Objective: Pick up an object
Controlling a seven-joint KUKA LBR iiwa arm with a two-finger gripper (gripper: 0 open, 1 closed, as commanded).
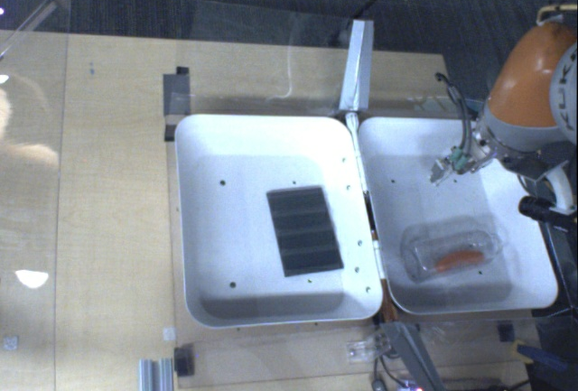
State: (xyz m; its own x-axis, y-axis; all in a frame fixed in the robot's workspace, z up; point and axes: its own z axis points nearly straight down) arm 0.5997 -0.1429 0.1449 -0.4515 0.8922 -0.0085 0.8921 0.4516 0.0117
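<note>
Nothing has been picked up yet, so the whole job is left to do. Nearest the camera in the right bin (528, 285) lies a clear plastic case (452, 252) with something orange inside. In the left bin (194, 200), beside it, a dark ridged slab (304, 230) lies flat in the middle. Farther back in the right bin, the tool (450, 165) hangs just above the white floor, past the clear plastic case. I cannot tell its state.
</note>
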